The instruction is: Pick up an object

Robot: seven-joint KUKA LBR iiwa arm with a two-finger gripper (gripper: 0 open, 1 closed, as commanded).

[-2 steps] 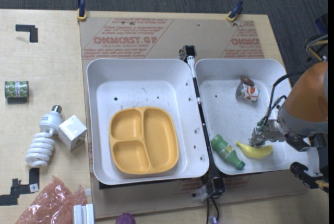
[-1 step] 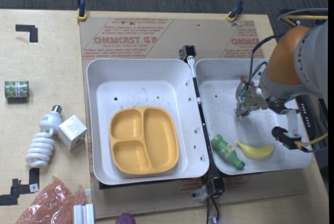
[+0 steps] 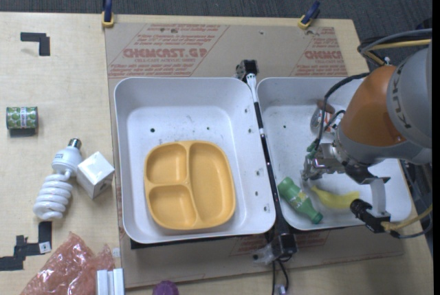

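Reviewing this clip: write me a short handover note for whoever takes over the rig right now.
Gripper: low in the right bin, just above the banana; whether its fingers are open or shut is not visible.
Objects: banana and green bottle lie side by side at the right bin's near edge. Yellow divided plate sits in the left bin.
Done: arm is down over the objects.
Left: no object visibly lifted; the pick is still to be confirmed.

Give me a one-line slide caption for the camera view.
KUKA gripper lowered into right bin above green bottle and banana; yellow tray in left bin.
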